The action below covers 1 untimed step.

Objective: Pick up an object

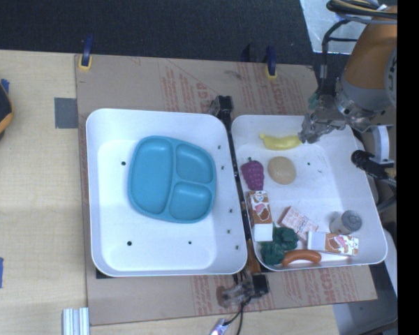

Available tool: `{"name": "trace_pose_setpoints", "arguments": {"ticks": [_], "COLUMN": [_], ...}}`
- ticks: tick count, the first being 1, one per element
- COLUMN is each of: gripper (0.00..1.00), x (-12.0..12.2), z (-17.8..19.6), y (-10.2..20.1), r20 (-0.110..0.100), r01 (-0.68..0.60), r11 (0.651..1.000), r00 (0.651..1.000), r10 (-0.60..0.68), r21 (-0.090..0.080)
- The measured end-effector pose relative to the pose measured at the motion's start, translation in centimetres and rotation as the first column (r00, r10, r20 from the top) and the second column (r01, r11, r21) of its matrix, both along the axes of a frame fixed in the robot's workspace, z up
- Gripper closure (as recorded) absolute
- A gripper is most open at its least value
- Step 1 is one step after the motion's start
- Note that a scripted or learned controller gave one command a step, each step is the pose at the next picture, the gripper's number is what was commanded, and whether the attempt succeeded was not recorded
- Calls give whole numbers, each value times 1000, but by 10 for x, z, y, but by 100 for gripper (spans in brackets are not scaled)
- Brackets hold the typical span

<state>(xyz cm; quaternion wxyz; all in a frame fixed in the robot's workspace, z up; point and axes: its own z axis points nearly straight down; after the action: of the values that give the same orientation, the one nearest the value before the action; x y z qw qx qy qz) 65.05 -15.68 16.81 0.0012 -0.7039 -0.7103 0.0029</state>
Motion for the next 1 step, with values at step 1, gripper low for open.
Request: {"name": "trace_pose_setpoints", "arguments": {"ticks": [1], "gripper": [100], "x": [-60], "z": [24], "y": [76], "r20": [2], "r01": [3], "r11": [1000], "r00": [1000], "r10": [-3], "r21": [2]}}
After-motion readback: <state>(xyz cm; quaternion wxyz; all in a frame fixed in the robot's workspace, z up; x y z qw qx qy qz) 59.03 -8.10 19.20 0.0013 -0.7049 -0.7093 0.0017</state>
